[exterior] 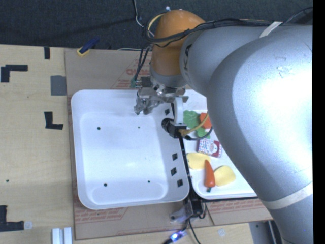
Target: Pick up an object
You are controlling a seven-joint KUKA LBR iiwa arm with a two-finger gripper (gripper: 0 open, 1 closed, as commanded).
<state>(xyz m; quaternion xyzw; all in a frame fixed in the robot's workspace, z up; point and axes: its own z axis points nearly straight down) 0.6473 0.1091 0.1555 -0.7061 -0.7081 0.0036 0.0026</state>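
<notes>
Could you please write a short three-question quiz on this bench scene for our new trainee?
1. True or false: the gripper is above the left bin.
2. Which bin holds the carrot? A) left B) right
3. Fill in: the two pale objects either side of the carrot are coloured ____.

Key: 1 true. 2 B, the right bin. 3 yellow: one yellow piece to the carrot's left, the other yellow piece to its right.

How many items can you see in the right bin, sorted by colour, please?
Yellow: 2
Green: 1
Orange: 2, a carrot and a piece by the green one
Red-and-white: 1 packet
Total: 6; the arm may hide more.
</notes>
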